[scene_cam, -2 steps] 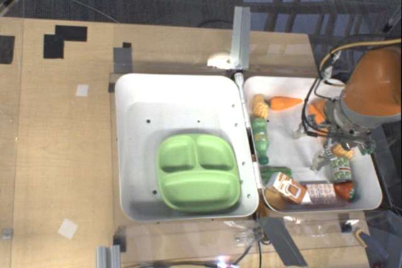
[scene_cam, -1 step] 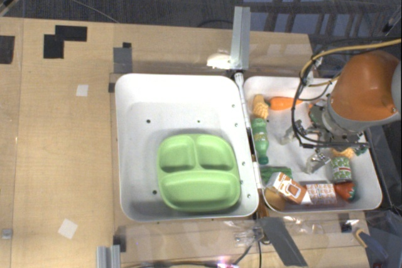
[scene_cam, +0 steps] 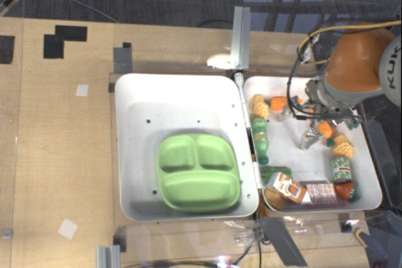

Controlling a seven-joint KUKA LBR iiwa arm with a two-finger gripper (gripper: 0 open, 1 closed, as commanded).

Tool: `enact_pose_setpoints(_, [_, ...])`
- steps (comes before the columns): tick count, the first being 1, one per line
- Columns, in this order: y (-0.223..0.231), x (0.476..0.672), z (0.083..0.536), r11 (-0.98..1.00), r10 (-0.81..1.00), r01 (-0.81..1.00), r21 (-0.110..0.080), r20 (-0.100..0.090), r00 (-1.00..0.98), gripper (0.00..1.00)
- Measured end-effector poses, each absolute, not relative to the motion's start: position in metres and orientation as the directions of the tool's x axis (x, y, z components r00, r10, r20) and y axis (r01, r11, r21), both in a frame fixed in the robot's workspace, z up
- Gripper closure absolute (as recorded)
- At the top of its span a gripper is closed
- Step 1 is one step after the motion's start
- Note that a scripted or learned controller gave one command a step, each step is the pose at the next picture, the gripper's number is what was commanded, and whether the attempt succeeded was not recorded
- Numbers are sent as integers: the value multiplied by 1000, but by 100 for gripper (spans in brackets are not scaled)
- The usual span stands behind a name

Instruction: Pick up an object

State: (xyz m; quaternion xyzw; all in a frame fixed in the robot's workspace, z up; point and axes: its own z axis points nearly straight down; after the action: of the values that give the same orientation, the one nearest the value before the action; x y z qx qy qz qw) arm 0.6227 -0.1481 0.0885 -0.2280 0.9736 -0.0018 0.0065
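Two shallow white plastic bins (scene_cam: 132, 135) sit beside the pincer (scene_cam: 312, 137). One green divided plastic tray (scene_cam: 198, 171), one green bottle (scene_cam: 259, 135), one red-lidded can (scene_cam: 342, 176).

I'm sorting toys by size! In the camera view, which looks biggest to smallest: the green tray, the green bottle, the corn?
1. Green tray, by far the biggest; it takes up much of the left bin.
2. Green bottle, long and thin, against the right bin's left wall.
3. Corn, just above the bottle, a bit smaller.
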Motion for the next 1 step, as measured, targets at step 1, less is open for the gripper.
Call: enact_pose_setpoints(1, [-147,627,105,896,-444,-444,-14,-26,-895,100])
